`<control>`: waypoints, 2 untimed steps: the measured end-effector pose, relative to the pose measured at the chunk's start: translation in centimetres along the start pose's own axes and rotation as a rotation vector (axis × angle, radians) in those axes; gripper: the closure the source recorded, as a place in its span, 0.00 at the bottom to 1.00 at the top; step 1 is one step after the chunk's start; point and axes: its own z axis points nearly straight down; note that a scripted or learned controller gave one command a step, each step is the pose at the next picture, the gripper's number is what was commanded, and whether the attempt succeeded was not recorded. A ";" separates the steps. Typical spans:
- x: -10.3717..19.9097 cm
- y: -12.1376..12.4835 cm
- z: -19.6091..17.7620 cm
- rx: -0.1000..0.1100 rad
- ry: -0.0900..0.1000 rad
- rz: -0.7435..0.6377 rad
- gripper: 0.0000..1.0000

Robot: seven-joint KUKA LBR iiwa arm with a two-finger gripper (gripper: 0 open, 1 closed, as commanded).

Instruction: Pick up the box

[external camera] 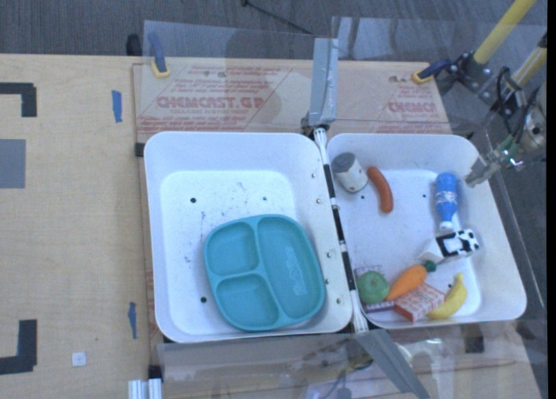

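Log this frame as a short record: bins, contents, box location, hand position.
left bin: holds a teal divided plate
right bin: can, sausage, blue bottle, toy cow, carrot, green apple, banana, box
box location: near edge of right bin, between the apple and the banana, under the carrot's tip
hand: at right bin's right rim, far from box, holding nothing visible
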 end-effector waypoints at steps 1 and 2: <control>-3.5 2.9 0.8 0.001 0.000 0.232 1.00; -3.5 2.9 0.7 0.001 0.000 0.232 0.00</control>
